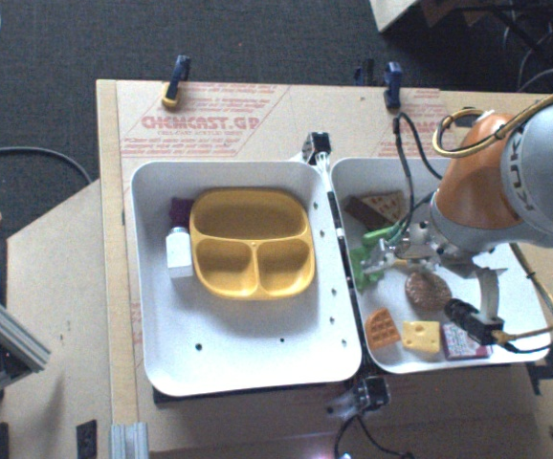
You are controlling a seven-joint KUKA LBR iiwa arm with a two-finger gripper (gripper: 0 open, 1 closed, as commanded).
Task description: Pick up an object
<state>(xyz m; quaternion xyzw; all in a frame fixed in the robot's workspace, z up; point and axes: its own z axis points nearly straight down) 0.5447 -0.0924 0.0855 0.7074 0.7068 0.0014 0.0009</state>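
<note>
Down over the pale board surface, clamped at its far edge. Two shallow white plastic bins side by side: left white bin and right white bin. Reaching in from the right, the grey arm with the orange band, bent low over the right bin. Filling much of the left bin, a yellow three-compartment plastic tray; just beside its left edge, a small white bottle with something dark purple behind it.

In the right bin, the pickable lot: a brown waffle-textured slab at the far end, a round brown patty mid-bin, a yellow cheese wedge with holes and an orange waffle piece near the front wall, a small maroon packet beside the cheese.

Risk from here: crowded pieces, so a likely nudge instead of a grasp, or a close on the bin wall near the divider.

Claw low by the green leafy piece, apparently touching it. Opening width: cannot tell, too much clutter around the tips. Nothing clearly held.
</note>
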